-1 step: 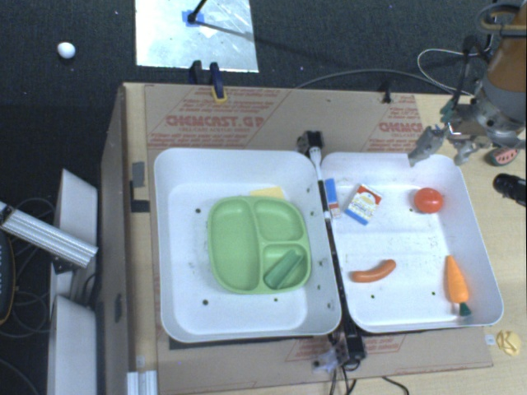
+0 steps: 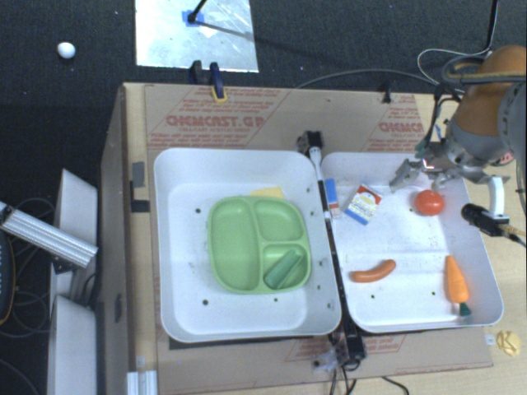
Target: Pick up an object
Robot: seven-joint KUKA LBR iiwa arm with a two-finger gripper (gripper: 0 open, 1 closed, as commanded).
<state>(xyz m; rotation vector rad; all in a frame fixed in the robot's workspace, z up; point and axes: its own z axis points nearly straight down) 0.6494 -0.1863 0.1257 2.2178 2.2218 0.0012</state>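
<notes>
- Dark carpet surrounds your table point(image 2: 247, 113), a brown board printed with red lettering, and a silvery sheet point(image 2: 195, 23) lies on the floor beyond its far edge with a small white ball point(image 2: 67, 50) off to the left.
- On the table you have two shallow white bins side by side: the left bin point(image 2: 177, 220) and the right bin point(image 2: 486, 290).
- Your left bin holds a light green divided plate point(image 2: 247, 241) with a darker green piece point(image 2: 284, 267) lying in its near right compartment, and a yellow corner point(image 2: 268, 193) peeks out from behind the plate's far rim.
- In your right bin, a red tomato point(image 2: 428, 202) sits near the far right corner, an orange sausage point(image 2: 373, 271) lies near the middle, and a carrot point(image 2: 456, 282) lies along the right wall with its green end toward the near rim.
- A small white, blue and red carton point(image 2: 362, 205) lies left of the tomato, and a blue and white marker point(image 2: 330, 197) lies against the divider between the bins.
- Your arm point(image 2: 486, 113) reaches in from the right over the far right corner of the right bin.
- The tool point(image 2: 418, 174) hovers just above and beside the tomato, its fingers point(image 2: 403, 174) spread apart with nothing between them.
</notes>
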